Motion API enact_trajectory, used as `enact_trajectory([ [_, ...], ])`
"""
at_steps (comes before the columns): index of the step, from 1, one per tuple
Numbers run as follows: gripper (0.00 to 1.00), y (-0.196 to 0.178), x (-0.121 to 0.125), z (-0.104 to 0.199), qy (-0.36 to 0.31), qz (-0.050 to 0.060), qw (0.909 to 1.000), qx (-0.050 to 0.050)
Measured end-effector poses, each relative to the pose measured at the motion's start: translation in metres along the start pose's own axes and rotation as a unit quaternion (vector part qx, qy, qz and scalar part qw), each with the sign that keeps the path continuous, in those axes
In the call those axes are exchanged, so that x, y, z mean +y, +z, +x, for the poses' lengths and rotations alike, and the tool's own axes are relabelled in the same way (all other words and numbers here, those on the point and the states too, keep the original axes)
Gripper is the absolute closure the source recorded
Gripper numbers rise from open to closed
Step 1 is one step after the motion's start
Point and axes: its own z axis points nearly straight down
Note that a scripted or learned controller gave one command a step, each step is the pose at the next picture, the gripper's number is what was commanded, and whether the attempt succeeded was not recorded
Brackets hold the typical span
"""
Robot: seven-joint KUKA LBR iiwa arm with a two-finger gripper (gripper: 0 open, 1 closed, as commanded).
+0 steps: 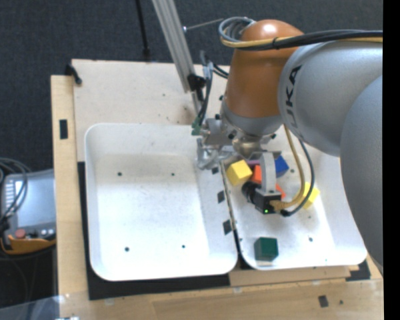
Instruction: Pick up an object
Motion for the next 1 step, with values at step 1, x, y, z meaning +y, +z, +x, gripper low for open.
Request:
enact_trajectory([
  [1, 0.0, 0.0001, 0.0004, -0.0031, 0.003, 0.0, 1.0, -0.001],
])
